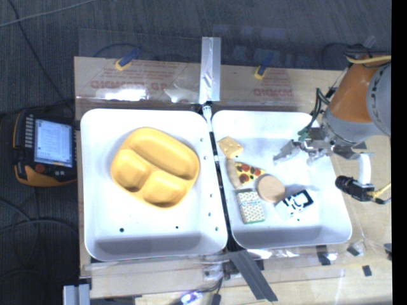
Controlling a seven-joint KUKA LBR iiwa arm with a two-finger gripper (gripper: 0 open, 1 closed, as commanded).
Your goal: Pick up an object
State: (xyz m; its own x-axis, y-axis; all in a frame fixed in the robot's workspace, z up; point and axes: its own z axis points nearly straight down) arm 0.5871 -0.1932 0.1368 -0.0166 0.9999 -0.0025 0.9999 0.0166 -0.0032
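Cardboard (191, 81) print faint; unreadable.

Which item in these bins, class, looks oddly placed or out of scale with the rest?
The big yellow bread-like lump sits alone in the left bin, dwarfing everything else. The small toys crowd the right bin's left half: the pizza slice touches the tan disc.

Layout relative to the central divider (215, 170) between the two shallow white plastic bins. Left bin (95, 234): a large yellow lumpy foam block (154, 166) lies in it, left of the divider. Right bin (331, 227): just right of the divider lie a yellow cheese wedge (230, 147), a pizza-slice toy (248, 171) and a green patterned rectangular card (251, 207); farther right, a tan round disc (271, 187), then a black-and-white tag (297, 201). The two-finger gripper (299, 150) hangs over this bin's far right part.
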